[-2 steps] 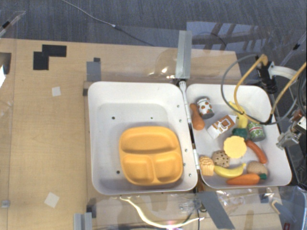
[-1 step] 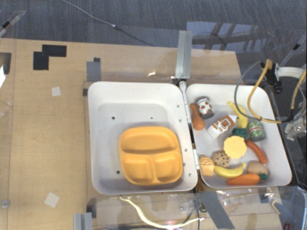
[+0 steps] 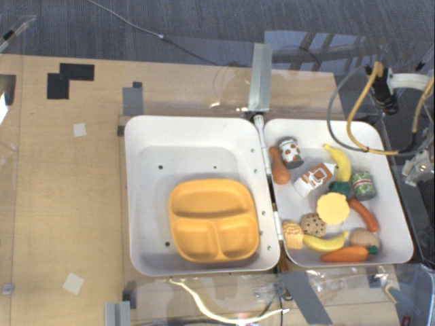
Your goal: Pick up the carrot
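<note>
The carrot (image 3: 348,254) is a tapered orange toy with a dark green stub at its right end. It lies flat along the front wall of the right bin (image 3: 397,202), just in front of a yellow banana (image 3: 325,242) and a brown potato-like piece (image 3: 363,238). A second, redder tapered piece (image 3: 365,214) with a green top lies slanted a little behind it, beside a round yellow disc (image 3: 333,209).
The right bin also holds a brown sausage (image 3: 279,167), a small can (image 3: 290,152), a brown-and-white carton (image 3: 314,177), another banana (image 3: 340,161), a green can (image 3: 362,184), a cookie (image 3: 312,223) and a corn-like piece (image 3: 293,233). The left bin (image 3: 146,182) bears an orange divided plate (image 3: 183,240). Cables (image 3: 353,114) loop over the right bin's back corner.
</note>
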Available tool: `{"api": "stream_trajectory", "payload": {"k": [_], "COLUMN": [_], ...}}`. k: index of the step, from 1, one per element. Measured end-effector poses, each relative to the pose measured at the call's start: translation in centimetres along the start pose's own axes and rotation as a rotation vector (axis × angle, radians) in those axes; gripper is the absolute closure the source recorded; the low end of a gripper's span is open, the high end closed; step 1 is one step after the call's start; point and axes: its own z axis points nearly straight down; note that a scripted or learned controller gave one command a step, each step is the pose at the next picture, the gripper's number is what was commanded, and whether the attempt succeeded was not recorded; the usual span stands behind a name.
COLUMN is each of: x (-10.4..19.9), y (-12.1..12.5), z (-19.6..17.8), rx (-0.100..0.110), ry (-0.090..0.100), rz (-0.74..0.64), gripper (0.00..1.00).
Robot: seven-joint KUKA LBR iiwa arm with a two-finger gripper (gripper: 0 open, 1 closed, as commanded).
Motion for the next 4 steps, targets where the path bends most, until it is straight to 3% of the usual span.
{"api": "stream_trajectory", "payload": {"k": [1, 2, 3, 4], "x": [0.5, -0.4, 2.3, -0.3], "y": [3.2, 3.5, 1.4, 3.3], "z": [-6.7, -1.8, -5.8, -4.0], "rx": [0.002, 0.003, 0.003, 0.002], "ry": [0.003, -0.005, 0.001, -0.005], "rz": [-0.176, -0.178, -0.179, -0.176], "gripper": [1.0, 1.0, 1.0, 1.0]}}
